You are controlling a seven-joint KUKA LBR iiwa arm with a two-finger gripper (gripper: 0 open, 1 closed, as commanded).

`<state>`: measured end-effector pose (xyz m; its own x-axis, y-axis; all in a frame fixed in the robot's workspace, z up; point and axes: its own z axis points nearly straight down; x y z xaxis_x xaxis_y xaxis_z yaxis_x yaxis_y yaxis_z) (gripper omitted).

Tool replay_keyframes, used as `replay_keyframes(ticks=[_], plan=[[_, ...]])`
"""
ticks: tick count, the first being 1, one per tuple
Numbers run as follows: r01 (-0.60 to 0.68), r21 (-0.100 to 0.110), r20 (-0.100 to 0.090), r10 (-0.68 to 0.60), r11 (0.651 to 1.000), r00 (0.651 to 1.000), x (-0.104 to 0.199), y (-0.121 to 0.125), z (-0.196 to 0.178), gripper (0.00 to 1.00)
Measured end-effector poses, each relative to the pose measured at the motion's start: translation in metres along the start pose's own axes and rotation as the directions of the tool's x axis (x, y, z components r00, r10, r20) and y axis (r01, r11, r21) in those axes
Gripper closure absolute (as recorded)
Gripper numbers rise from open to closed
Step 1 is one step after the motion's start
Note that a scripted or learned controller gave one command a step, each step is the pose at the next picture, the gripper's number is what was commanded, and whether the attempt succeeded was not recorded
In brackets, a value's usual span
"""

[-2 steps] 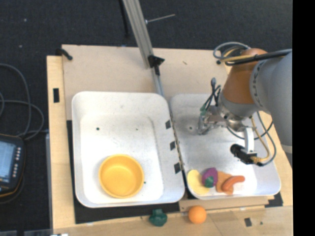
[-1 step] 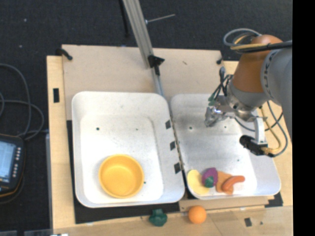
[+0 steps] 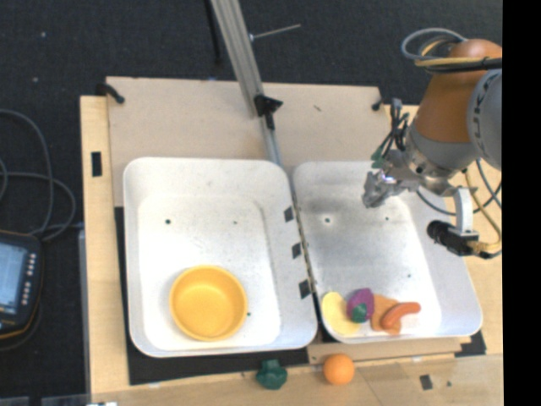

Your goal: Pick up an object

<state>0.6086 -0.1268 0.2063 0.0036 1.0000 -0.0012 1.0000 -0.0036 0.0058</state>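
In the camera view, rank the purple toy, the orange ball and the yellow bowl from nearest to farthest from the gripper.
Measured from the gripper:
1. Purple toy, near edge of the right bin.
2. Orange ball, on the bench in front of the bins.
3. Yellow bowl, left bin.

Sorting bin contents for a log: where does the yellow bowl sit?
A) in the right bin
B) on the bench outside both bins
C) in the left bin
C: the yellow bowl rests on the floor of the left bin, near its front edge.
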Motion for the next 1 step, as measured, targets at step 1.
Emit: replay_keyframes(ticks=[1], plan=[[0.006, 0.001, 0.0, -0.006, 1.0, 1.0, -0.0013, 0.0013, -0.031, 1.0]])
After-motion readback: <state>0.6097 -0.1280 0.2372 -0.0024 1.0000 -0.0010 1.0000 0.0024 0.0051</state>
